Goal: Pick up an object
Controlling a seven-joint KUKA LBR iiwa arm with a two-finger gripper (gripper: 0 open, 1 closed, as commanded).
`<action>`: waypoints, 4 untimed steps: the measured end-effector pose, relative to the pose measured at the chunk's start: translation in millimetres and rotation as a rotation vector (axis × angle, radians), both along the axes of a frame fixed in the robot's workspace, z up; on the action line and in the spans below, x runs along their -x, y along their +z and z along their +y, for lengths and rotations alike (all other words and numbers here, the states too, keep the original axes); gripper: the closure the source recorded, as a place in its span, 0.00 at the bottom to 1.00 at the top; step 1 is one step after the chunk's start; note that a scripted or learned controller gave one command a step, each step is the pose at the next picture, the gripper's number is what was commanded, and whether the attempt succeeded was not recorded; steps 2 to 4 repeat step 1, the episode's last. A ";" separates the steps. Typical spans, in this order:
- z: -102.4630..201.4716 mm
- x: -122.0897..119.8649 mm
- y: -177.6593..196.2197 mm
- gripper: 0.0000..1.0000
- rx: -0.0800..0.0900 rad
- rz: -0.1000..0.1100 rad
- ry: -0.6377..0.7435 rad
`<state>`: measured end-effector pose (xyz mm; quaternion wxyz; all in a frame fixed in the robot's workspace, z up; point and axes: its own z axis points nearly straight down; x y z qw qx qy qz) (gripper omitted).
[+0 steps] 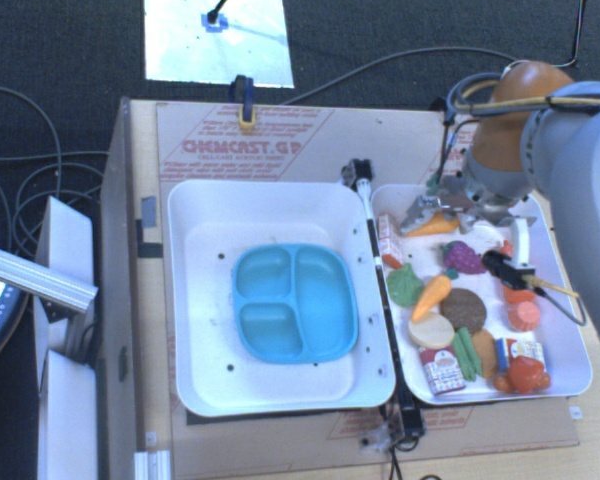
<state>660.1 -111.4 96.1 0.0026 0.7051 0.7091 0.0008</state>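
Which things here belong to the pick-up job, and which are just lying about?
Job: gripper; right bin; toy food in it: carrot, grapes, burger patty, tomato.
Lying about: left bin; blue plate; cables; clamp.

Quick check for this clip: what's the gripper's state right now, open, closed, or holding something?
Gripper: cannot be told; it is down in the right bin at the orange carrot-like toy.
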 end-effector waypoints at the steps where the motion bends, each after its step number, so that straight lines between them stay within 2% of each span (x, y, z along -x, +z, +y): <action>1: 25.2 60.6 120.8 1.00 -0.002 -0.001 -0.002; 4: 25.2 60.6 120.8 1.00 -0.002 -0.001 -0.002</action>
